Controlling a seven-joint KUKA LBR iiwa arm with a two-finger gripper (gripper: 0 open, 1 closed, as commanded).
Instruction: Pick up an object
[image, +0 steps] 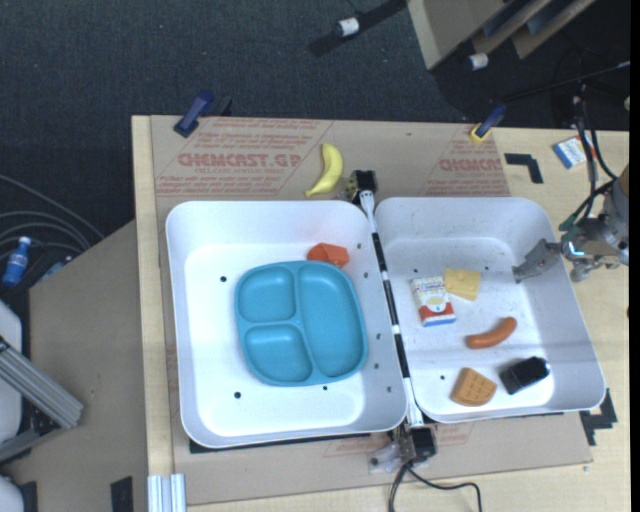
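Divided plate (300, 325) in left bin (195, 300), sausage (491, 333), waffle (473, 387), carton (433, 300) in right bin (570, 330), banana (326, 170) behind bins

We take this for a robotics lab, and the two white bins (385, 310) are our landmark. They sit side by side on a plywood bench (160, 330) stencilled with red lettering and marked with black tape corners. Above the bins a dark carpeted floor (150, 50) carries loose cables and clamps. Left of them we see more cables (40, 215) and an aluminium rail (40, 385). Inside the bins lie toy foods, and a plastic banana (326, 170) rests just above them.
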